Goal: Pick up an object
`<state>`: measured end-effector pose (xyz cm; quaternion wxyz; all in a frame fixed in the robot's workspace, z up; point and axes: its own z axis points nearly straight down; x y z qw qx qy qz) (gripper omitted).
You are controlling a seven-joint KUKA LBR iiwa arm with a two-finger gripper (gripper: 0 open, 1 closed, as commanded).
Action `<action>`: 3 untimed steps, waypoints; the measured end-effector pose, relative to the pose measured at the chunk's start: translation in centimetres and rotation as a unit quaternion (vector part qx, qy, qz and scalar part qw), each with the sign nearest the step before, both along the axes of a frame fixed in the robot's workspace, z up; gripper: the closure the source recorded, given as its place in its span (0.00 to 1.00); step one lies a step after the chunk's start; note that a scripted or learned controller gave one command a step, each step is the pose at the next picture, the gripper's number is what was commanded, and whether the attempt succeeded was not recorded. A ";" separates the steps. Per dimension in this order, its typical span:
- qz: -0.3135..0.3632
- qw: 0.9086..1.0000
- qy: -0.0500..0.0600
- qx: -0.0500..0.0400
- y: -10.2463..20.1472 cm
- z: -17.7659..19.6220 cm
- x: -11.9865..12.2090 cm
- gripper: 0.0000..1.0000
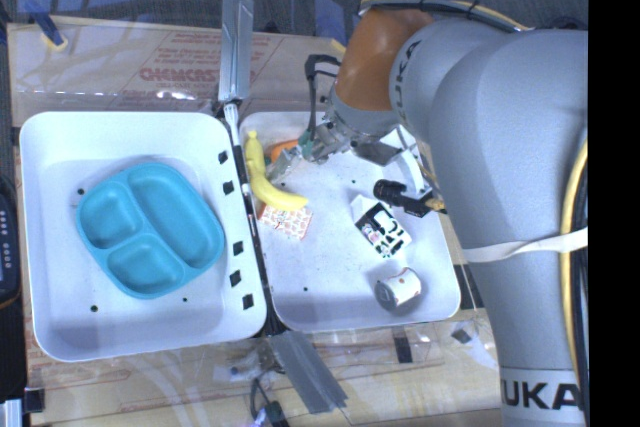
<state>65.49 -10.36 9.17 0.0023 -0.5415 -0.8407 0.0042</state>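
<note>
At eleven o'clock in the right bin (330,280), the gripper (315,147) hangs close by an orange thing (283,151) and the top end of the banana (268,180). Whether it is open or shut, or grips anything, I cannot tell. The banana lies along the nine o'clock wall and looks light, smooth and curved, best taken across its middle. A packet (285,221) touches it at seven, a box (383,230) sits at three and a can (398,289) at five. The left bin (50,295) holds a blue plate (150,230).

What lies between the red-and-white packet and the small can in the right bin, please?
Nothing: the camera view shows only bare white bin floor between the packet and the can.
</note>
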 end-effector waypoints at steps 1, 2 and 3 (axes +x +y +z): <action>-0.048 0.999 -0.004 0.002 -0.2 0.1 0.2 0.00; -0.032 0.999 -0.003 0.001 -0.2 0.0 0.1 0.00; -0.043 0.999 -0.005 0.001 -1.7 0.1 0.3 0.00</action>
